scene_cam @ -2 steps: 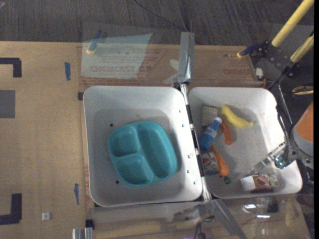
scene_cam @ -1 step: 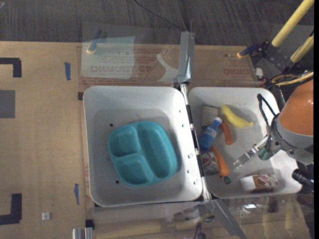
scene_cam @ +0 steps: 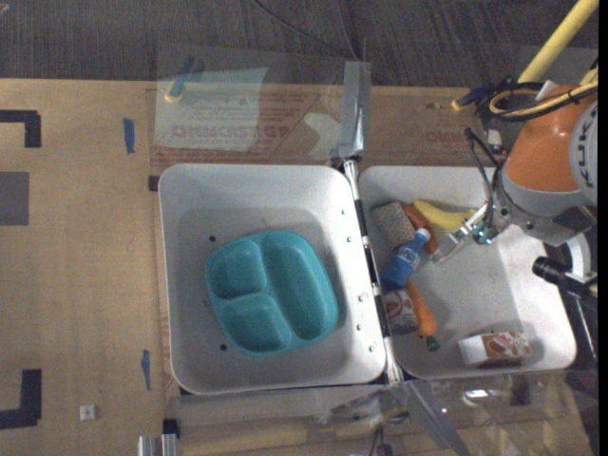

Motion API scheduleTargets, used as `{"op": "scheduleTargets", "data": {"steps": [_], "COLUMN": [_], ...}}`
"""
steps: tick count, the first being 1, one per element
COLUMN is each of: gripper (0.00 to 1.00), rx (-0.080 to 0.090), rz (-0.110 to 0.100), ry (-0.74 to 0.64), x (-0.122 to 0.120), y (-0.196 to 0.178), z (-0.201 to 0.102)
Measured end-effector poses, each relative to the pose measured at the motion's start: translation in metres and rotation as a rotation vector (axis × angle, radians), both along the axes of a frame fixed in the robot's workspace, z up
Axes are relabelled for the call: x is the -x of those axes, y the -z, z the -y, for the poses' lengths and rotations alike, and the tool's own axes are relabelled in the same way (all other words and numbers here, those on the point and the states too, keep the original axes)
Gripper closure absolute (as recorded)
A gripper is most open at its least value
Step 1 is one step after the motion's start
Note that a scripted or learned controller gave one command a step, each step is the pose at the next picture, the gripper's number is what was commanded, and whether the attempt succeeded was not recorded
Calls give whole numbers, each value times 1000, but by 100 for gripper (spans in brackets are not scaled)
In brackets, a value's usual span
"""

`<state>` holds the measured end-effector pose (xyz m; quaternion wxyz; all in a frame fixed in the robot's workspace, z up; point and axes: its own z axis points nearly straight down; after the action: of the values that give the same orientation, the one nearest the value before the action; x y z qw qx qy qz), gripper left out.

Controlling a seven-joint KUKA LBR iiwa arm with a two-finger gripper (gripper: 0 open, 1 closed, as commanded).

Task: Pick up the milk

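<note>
The milk, a small carton, was seen lying on its side near the right bin's near edge. The pincer was poised well apart from it, by the banana and blue bottle; how far it was open could not be told. A teal tray was seen in the left bin.

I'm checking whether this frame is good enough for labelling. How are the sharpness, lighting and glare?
Camera view: soft throughout, so the print on the milk cannot be read; lighting is even, with faint shadows along the inner walls of the left bin; the clear sheet above the bins shows pale reflections; the hand is small and blurred, the arm's orange band brightly lit.
</note>
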<state>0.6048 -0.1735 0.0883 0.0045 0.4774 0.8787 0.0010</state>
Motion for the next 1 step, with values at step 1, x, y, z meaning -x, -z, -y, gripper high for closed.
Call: {"op": "scheduleTargets", "data": {"steps": [1], "gripper": [0], "rx": [1], "rz": [-2], "ry": [-60], "x": [24], "y": [-77], "z": [18]}}
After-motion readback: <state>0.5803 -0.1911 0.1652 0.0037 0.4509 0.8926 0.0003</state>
